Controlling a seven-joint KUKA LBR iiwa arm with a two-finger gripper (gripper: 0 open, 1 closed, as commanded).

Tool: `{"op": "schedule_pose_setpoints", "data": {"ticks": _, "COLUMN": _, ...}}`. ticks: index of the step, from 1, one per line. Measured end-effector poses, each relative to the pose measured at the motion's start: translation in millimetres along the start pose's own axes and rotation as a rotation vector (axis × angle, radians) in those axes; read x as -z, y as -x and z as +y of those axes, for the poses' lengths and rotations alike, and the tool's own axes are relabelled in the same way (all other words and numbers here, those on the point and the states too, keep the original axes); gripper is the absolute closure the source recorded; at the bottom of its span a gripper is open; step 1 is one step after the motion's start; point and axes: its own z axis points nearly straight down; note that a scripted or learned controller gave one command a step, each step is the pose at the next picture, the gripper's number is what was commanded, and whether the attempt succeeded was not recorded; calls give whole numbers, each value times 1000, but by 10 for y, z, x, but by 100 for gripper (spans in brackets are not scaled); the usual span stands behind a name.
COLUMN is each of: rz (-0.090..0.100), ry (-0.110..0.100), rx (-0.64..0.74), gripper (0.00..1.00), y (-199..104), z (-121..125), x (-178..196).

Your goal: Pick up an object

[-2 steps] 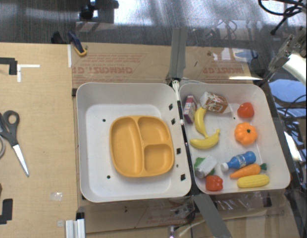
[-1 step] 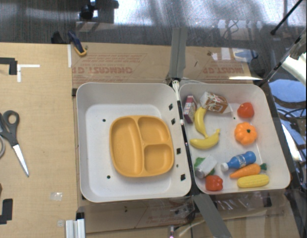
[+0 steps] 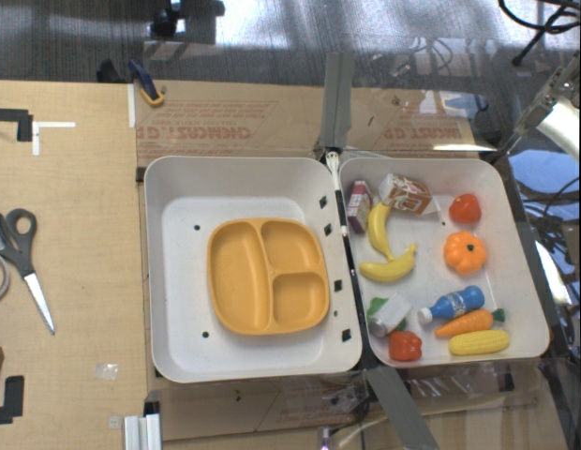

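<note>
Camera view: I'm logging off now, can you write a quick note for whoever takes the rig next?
Right bin holds the toys: banana, pumpkin, tomato, carrot, corn, blue bottle, snack packet and other small bits.
Left bin holds a yellow divided tray.
Done: nothing lifted yet; everything lies in the bins.
Left: pick one object. The pumpkin sits apart from its neighbours.

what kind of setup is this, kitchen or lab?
Most likely a robotics lab bench, not a kitchen. Two white bins sit side by side on cardboard; the right one holds toy food such as a banana and a carrot, the left a yellow divided tray. Scissors lie on the bench.
</note>
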Motion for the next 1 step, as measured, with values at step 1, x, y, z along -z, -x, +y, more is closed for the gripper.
{"op": "schedule_pose_setpoints", "data": {"ticks": 1, "rz": -4, "ry": 0, "rx": 121, "gripper": 100, "y": 119, "z": -109, "x": 964}}
